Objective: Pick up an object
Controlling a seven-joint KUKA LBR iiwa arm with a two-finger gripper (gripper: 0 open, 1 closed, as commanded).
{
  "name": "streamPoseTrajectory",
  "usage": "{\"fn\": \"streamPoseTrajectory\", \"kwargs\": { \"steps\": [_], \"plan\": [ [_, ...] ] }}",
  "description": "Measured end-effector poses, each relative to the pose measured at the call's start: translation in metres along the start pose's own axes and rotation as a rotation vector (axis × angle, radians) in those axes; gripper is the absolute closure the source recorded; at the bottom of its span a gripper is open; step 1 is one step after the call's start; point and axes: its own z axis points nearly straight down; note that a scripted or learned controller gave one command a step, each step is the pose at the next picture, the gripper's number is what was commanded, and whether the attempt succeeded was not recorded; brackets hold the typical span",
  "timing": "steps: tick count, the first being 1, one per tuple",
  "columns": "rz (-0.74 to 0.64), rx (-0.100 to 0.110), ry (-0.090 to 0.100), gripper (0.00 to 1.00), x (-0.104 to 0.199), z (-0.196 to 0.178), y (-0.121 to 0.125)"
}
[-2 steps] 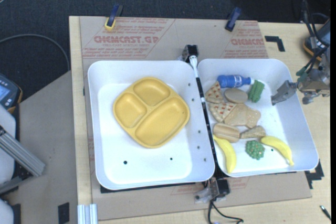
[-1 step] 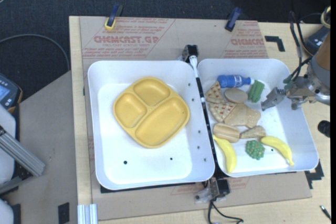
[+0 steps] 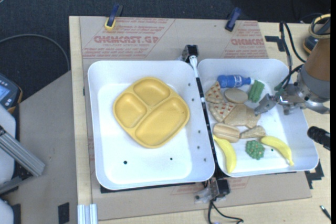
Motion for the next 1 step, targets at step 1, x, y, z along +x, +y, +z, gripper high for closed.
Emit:
{"fn": "streamPoseTrajectory", "kwargs": {
  "steps": [1],
  "plan": [
    [0.001, -0.003, 0.0, 0.0, 0.0064, 0.0598, -0.0021]
  ]
}}
